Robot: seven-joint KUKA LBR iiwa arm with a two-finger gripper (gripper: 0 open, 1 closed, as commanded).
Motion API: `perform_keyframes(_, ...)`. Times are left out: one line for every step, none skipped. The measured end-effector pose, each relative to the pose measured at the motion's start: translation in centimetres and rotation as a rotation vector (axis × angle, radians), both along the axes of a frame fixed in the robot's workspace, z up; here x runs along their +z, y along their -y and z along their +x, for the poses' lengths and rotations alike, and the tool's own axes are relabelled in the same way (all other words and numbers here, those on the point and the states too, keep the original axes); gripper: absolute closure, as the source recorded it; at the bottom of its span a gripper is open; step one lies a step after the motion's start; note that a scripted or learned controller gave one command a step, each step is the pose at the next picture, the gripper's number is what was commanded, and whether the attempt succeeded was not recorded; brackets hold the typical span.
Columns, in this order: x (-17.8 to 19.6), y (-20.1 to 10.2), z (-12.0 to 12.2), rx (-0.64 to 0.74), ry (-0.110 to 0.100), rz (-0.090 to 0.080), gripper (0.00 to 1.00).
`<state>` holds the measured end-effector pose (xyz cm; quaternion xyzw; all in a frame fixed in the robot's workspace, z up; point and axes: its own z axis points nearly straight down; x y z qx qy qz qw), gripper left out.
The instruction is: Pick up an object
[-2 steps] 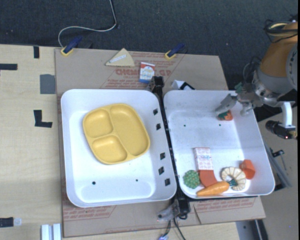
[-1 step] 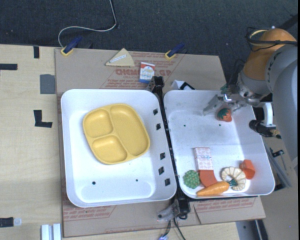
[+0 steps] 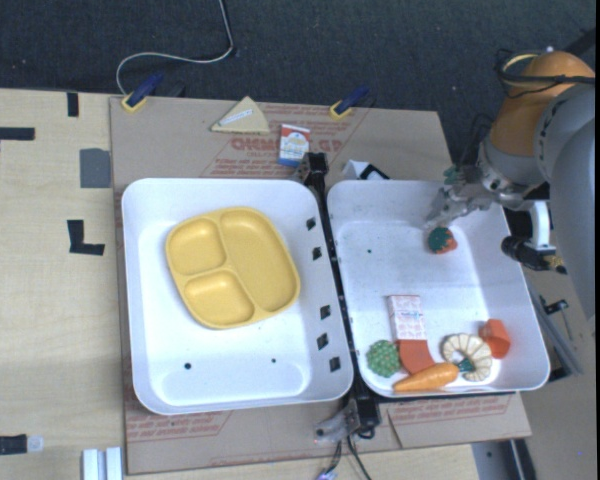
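My gripper [image 3: 447,208] hangs over the far right part of the right bin [image 3: 365,258], at the end of the grey arm with its orange band [image 3: 540,73]. Just below the gripper's tip lies a small red and green toy fruit [image 3: 441,239], touching it or nearly so. I cannot see whether the fruit is gripped. At the near end of the same bin lie a pink and white box [image 3: 406,316], a red block [image 3: 415,353], a green broccoli [image 3: 383,356], a carrot [image 3: 427,376], a white and orange round toy [image 3: 467,353] and an orange block [image 3: 496,336].
The left bin [image 3: 145,298] holds a yellow divided plate [image 3: 232,265]. Behind the bins, on the cardboard, stand a small carton [image 3: 294,145] and a pale wedge [image 3: 242,118]. Two blue clamps [image 3: 140,92] grip the cardboard's far edge.
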<state>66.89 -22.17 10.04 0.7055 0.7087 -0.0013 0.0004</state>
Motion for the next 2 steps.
perform_keyframes(0.24, -1.57, -2.42, -0.004, 0.0, 0.002, 1.0)
perform_keyframes(0.23, -1.56, -2.43, -0.004, 0.0, 0.001, 0.0)
